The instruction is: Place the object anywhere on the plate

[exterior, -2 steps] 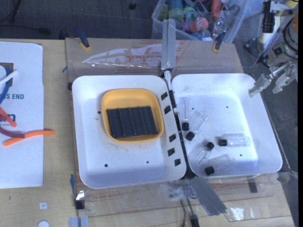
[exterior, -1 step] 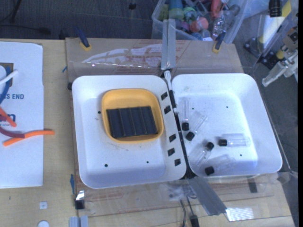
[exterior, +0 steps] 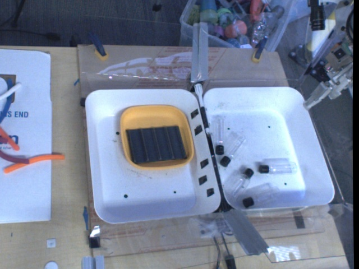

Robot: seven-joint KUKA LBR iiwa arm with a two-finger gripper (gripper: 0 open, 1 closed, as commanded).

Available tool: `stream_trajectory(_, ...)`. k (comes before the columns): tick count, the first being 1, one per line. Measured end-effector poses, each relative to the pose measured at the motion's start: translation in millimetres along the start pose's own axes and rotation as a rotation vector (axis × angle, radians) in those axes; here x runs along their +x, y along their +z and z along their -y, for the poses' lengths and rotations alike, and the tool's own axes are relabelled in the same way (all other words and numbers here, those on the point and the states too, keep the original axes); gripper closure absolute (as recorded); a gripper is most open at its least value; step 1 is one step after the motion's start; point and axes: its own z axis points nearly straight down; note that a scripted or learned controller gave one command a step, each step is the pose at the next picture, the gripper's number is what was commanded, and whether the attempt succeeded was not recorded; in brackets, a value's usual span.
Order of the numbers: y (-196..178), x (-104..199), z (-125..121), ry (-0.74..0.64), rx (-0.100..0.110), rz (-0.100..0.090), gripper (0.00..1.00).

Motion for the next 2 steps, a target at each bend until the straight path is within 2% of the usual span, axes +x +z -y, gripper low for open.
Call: stream_trajectory(2, -2.7, -3.4, 1.6, 0.072, 0.003, -0.001, 0.00)
